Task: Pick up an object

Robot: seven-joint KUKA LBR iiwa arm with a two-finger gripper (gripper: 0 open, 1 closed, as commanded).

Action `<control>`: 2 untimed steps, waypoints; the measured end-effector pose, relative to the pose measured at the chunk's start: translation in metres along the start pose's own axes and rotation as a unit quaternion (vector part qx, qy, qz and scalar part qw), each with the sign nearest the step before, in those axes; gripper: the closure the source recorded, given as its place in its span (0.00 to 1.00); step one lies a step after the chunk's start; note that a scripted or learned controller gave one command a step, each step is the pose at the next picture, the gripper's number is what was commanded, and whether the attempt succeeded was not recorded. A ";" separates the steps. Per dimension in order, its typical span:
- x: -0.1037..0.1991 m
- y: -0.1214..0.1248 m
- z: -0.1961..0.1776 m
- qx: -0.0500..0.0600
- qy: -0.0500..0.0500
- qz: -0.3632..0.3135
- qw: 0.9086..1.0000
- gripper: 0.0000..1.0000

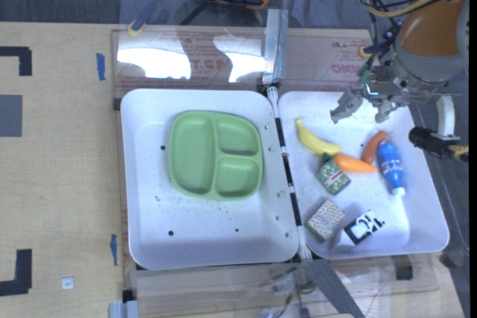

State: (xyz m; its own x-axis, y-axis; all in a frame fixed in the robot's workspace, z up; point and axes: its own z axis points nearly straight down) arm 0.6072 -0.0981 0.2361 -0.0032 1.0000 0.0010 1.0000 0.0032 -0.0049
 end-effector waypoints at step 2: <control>-0.003 -0.046 0.149 -0.007 -0.001 -0.136 0.991 0.00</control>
State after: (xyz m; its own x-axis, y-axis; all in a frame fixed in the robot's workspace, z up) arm 0.5607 -0.1008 0.0871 -0.2721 0.9623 -0.0016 0.9622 0.2721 0.0090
